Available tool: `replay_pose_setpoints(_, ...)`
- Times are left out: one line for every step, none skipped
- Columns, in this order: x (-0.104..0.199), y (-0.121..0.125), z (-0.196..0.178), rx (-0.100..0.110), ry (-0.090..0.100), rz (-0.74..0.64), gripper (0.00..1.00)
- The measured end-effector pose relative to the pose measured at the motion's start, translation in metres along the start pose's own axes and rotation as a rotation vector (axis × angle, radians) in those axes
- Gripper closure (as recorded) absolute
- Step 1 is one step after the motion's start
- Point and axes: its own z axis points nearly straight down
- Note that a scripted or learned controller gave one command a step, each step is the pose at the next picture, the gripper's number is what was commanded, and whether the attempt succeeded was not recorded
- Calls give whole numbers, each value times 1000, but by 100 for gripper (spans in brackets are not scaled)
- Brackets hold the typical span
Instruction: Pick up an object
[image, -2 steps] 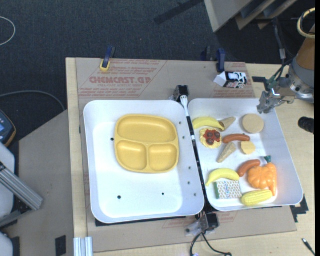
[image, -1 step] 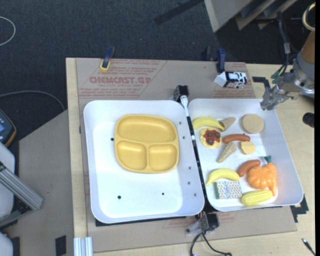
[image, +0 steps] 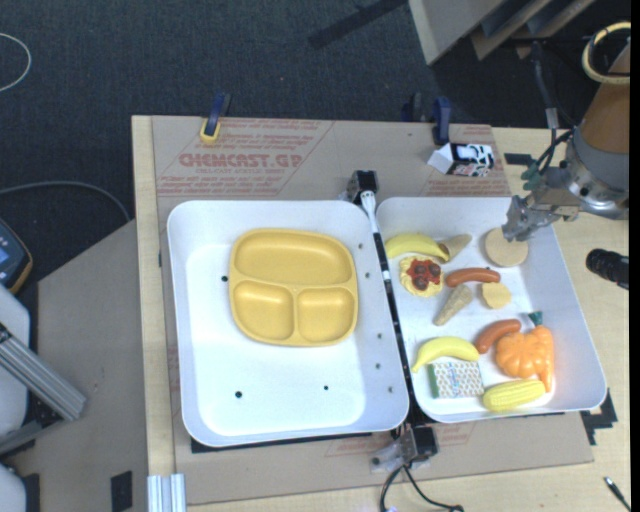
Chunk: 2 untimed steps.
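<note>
The wide sheet of brown cardboard printed with red lettering (image: 250, 150) covers the bench and carries both bins. The left shallow white plastic bin (image: 200, 390) sits on it, and it serves as the landmark here. Inside that left bin, toward its upper half, lies the yellow plastic divided plate with three compartments (image: 293, 285). Touching the left bin's right edge is the right shallow white plastic bin (image: 575, 350), which holds all the small toy foods.

The grey arm with its orange band (image: 605, 140) comes in at the far side from the left bin, over the right bin's upper right corner. Its two-finger gripper (image: 522, 222) hangs just above a round tan disc, like a cookie (image: 505, 248); whether the fingers are spread or closed cannot be told, and nothing is seen between them.

Of the foods, the orange plastic pumpkin-like piece (image: 525, 352) lies far from the left bin, near the right bin's lower right. A yellow toy banana (image: 415, 246) lies just beside the left bin's upper right edge, and a second yellow banana (image: 446, 349) lies just beside its lower right. Below that second banana are a small patterned packet (image: 457, 379) and a yellow corn cob (image: 514, 395). A red sausage (image: 471, 276) lies between the first banana and the disc.
</note>
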Motion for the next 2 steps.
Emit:
replay_pose_setpoints(44, -41, -8, 0, 1, -1, 100)
replay_pose_setpoints(67, -78, -8, 1, 0, 0, 100)
